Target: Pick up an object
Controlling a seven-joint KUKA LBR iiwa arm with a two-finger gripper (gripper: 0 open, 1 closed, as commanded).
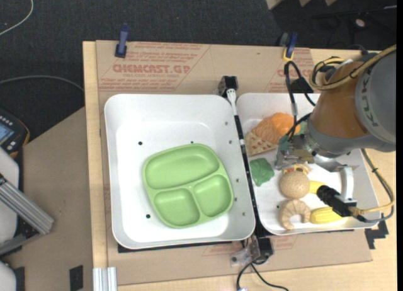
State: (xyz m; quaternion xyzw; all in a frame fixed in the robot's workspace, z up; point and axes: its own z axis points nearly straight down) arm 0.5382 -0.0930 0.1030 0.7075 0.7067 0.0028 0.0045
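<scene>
The tool was positioned low over the right-hand shallow white plastic bin, at the end of the grey arm with its orange band. The wrist body screened the business end of the tool, so its opening and any contents could not be determined from the camera view. No object was visibly lifted clear of the bin. All candidate objects lay inside the same bin as the tool: a round beige ball-shaped item just below the tool, a small green soft-looking piece just to its left, a tan waffle-textured slab and an orange rounded item up and to its left, a pale croissant-shaped piece further below, and a yellow corn-like piece below and to the right. A light green three-compartment plastic tray lay in the left-hand white bin, well apart from the tool. Judged from this arrangement, the approach was complete and the descent near its end; the grasp was unconfirmed, and the lift remained to be done.
</scene>
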